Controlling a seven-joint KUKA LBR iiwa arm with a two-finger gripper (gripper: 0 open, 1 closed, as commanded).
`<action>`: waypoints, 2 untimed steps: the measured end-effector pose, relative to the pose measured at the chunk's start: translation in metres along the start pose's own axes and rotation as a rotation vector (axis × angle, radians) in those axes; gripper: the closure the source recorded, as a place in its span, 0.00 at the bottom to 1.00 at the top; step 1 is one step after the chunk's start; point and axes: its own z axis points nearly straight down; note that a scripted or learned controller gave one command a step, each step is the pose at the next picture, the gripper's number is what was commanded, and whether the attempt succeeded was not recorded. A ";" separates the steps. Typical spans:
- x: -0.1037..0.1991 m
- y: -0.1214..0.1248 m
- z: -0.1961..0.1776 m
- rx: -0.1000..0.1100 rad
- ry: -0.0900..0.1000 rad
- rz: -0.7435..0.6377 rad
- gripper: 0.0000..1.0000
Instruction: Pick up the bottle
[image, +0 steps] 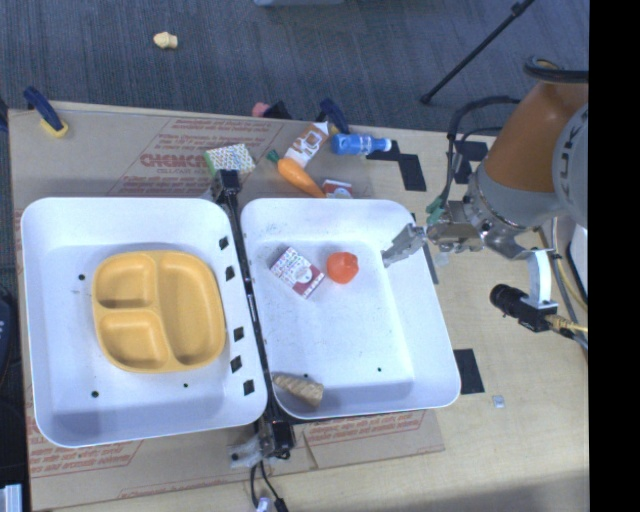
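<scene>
Gripper (400, 245) sits over the right rim of the right bin (330, 405), arm entering from the right. Cannot tell from this angle whether it is open or closed; nothing visible in its grasp.

Bottle: the likeliest candidate is the blue bottle (357, 145), lying on its side on the cardboard outside the bins, beyond the gripper toward the far edge of the bench and slightly left of it. A white-and-orange bottle (306, 146) lies just left of the blue one, with a carrot (298, 176) below it. Neither bottle is touched.

Inside the right bin, left of the gripper: an orange-red round object (342, 267) near, a small printed carton (296, 272) further left, and a tan bread-like piece (298, 388) at the near edge. Yellow divided plate (158, 310) in the left bin (60, 400), well apart.

Progress, as judged: pick not begun. Remaining: travel to the bottle, descend, close, lift.
</scene>
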 end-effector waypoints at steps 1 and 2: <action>0.000 0.000 -0.010 0.002 0.001 -0.005 1.00; -0.004 -0.060 0.104 0.002 0.001 0.062 1.00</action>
